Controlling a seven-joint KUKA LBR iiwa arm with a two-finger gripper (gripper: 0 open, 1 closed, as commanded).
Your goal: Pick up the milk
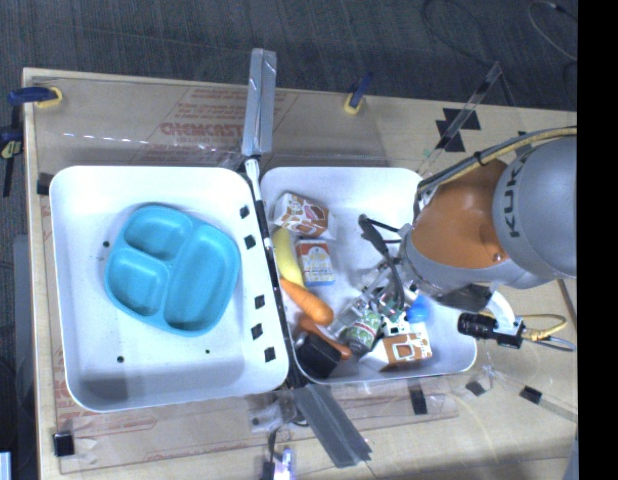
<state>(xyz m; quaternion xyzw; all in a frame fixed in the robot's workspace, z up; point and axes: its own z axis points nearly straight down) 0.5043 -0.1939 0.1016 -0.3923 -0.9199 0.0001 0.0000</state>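
Letters "KU" on the arm [534,218]; other print unreadable.

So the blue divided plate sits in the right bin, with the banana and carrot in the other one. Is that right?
No, the bins are swapped. The camera view shows the blue divided plate in the left bin, while the banana and carrot lie in the right bin beside it.
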